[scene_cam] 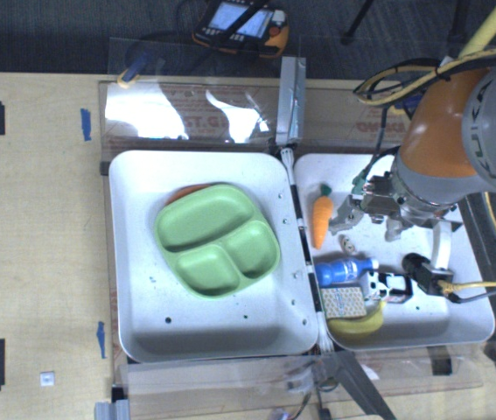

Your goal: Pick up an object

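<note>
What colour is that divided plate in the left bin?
Light green plate, clearest in the camera view.

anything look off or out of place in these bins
The green divided plate in the left bin sits skewed and covers something orange-red peeking out at its upper edge. In the right bin, the carrot, blue can and banana crowd along the left wall.

Single fixed overhead camera, slanted down, both white bins point(134, 234) framed fully
</note>
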`<control>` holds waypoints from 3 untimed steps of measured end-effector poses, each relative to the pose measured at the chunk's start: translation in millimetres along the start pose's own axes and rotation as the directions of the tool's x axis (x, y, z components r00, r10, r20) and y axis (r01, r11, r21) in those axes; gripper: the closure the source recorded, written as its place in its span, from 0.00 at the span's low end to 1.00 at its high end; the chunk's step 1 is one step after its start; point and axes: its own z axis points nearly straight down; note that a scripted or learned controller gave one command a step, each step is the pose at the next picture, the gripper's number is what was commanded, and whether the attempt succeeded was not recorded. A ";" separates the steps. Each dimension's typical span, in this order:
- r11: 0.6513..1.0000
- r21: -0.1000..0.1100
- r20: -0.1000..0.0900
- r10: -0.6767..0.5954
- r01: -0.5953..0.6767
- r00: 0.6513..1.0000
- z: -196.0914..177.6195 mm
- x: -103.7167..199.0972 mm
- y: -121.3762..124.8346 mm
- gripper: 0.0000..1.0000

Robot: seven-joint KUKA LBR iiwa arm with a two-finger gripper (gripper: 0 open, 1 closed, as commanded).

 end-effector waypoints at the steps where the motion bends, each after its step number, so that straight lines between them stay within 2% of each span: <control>1: 1.000 0.000 0.000 0.000 0.000 1.000 0.0 0.0 0.0 0.00; 3: 1.000 0.000 0.000 0.000 0.000 1.000 0.0 0.0 0.0 0.00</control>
